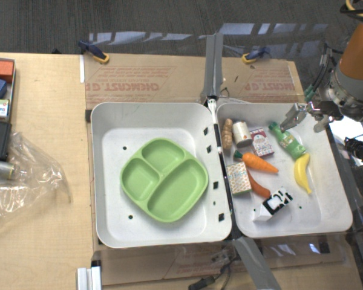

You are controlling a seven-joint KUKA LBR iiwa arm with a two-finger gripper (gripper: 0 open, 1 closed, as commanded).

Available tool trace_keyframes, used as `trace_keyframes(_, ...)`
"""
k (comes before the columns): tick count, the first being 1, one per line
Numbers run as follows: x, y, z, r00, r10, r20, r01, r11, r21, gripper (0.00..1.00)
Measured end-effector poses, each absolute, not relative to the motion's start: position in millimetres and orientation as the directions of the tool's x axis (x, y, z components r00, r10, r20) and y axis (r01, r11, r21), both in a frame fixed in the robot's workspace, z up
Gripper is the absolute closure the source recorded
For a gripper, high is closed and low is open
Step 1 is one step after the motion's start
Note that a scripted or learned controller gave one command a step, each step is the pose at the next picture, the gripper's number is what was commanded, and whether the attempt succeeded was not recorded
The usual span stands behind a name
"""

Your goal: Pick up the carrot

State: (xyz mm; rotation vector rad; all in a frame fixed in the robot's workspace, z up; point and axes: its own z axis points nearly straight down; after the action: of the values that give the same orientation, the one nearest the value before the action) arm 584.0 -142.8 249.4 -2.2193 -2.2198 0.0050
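The carrot (261, 163), orange with a small green top, lies on its side in the middle of the right bin (336, 222). It points to the lower right, between a red and white carton (262, 142) and an orange-red pepper (259, 188). My gripper (306, 119) hovers over the bin's upper right corner, up and to the right of the carrot and well apart from it. Its two fingers (291, 117) stand spread and open with nothing between them, just above a green bottle (289, 141).
The right bin also holds a banana (302, 174), a silver can (241, 134), a brown roll (228, 133), a patterned box (238, 178) and a black and white toy (277, 202). A green divided plate (164, 180) lies in the left bin (106, 222).
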Motion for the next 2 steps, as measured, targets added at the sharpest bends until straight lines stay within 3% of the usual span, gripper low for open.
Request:
trace_keyframes(1, 555.4, -113.8, 95.2, -0.413, 0.911, -0.013, 0.911, 0.413, 0.005, 0.00)
trace_keyframes(2, 555.5, -108.3, 102.2, -0.416, 0.909, -0.004, 0.909, 0.416, 0.003, 1.00)
